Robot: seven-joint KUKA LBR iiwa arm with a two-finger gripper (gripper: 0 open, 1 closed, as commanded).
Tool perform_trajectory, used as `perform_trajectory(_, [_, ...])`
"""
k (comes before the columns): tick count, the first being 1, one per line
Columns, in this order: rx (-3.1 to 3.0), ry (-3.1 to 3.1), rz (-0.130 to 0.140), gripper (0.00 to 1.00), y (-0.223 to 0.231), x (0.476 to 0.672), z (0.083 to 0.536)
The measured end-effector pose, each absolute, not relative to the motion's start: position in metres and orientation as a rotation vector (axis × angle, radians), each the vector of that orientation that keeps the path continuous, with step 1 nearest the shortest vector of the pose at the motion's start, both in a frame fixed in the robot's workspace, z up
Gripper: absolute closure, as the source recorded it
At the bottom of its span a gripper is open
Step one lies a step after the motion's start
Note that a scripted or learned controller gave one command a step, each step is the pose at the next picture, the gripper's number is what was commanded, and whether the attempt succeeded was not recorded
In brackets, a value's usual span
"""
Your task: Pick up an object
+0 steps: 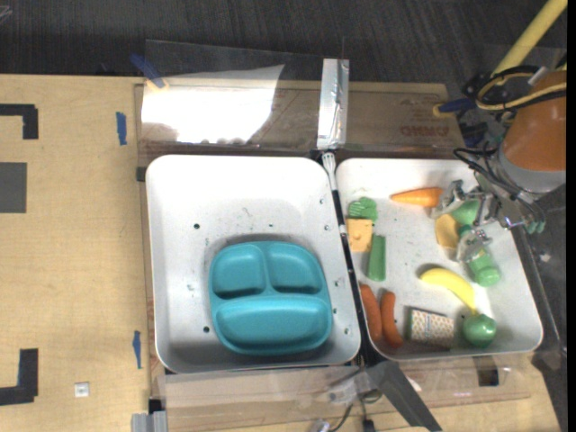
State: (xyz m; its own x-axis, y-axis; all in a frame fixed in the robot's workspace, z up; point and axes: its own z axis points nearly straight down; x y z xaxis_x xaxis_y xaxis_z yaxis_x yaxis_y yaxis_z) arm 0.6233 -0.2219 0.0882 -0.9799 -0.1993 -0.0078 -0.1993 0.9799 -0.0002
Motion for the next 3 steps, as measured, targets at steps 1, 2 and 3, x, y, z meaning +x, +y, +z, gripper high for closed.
perform_trajectory(1, [-0.361,3.112,-0.002,0.0,-0.221,0.608,0.089])
perform_trajectory(2, [-0.416,3.105,-0.002,0.0,-0.22,0.605,0.089])
perform_trajectory(3, [-0.392,3.107,-0.003,0.0,-0.204,0.58,0.089])
